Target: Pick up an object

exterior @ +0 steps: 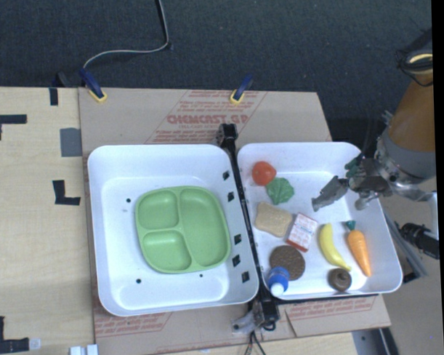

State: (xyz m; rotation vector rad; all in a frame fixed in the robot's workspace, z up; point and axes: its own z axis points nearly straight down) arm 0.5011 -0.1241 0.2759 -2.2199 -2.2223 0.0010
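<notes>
Overhead, the claw (342,192) is hovering released and empty; it should be dropping squarely onto the banana (330,247) just beneath-left, avoiding the neighbouring carrot (359,251).

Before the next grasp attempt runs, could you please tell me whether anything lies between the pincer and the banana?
Nothing visible does. The pincer hangs over bare floor of the right bin, and the banana lies just toward the camera, with the carrot beside it and the small red-and-white carton on its other side.
</notes>
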